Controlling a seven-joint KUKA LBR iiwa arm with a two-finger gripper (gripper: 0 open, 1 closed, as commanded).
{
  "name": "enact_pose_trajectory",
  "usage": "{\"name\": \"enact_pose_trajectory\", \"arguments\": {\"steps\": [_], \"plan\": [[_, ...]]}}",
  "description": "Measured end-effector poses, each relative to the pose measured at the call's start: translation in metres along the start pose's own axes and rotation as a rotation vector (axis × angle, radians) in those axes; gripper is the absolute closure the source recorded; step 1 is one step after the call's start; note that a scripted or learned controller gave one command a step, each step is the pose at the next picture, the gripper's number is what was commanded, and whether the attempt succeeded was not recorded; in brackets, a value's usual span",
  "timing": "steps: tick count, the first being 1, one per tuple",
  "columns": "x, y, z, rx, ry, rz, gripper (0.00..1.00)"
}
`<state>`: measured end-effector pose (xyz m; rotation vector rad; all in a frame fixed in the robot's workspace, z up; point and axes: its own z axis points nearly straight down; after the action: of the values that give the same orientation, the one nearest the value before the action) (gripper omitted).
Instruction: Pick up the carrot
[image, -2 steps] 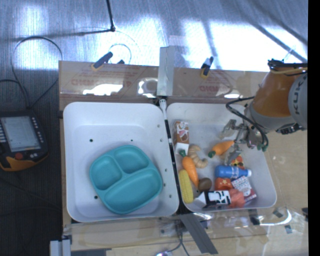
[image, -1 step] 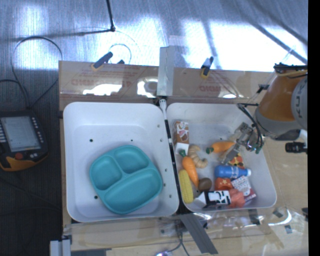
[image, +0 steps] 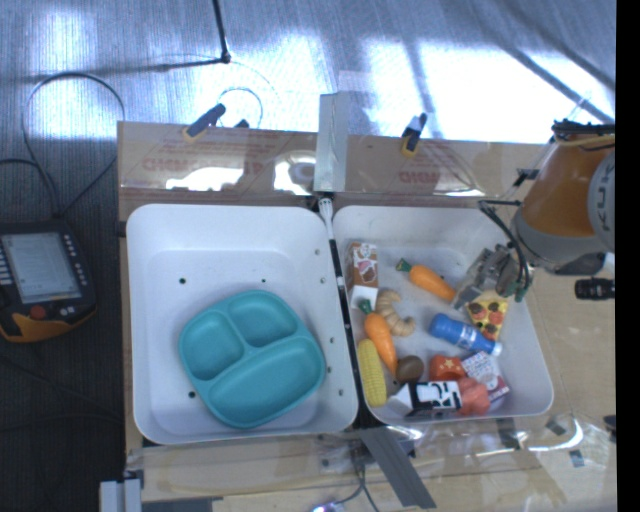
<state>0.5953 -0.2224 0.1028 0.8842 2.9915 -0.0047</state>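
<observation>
An orange carrot (image: 430, 282) with a green top lies in the right bin (image: 440, 228), pointing down-right, near the bin's middle. A second orange carrot-like piece (image: 379, 338) lies lower left of it, beside a yellow corn cob (image: 371, 371). My gripper (image: 487, 283) hangs at the right side of this bin, just right of the first carrot's tip and above a pizza slice toy (image: 487, 314). Its fingers look open, with nothing between them.
The right bin also holds a blue bottle (image: 462, 333), a brown snack packet (image: 364, 264), a ginger-like piece (image: 396, 314), a red packet (image: 470, 392) and a black-and-white box (image: 432, 396). The left bin (image: 170, 240) holds a teal divided plate (image: 253, 355).
</observation>
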Motion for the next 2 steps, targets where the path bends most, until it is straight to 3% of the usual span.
{"name": "enact_pose_trajectory", "arguments": {"steps": [1,2], "plan": [[0.000,0.000,0.001,0.001,0.001,0.000,0.00],[0.036,0.032,0.011,0.003,0.007,0.289,0.00]]}}
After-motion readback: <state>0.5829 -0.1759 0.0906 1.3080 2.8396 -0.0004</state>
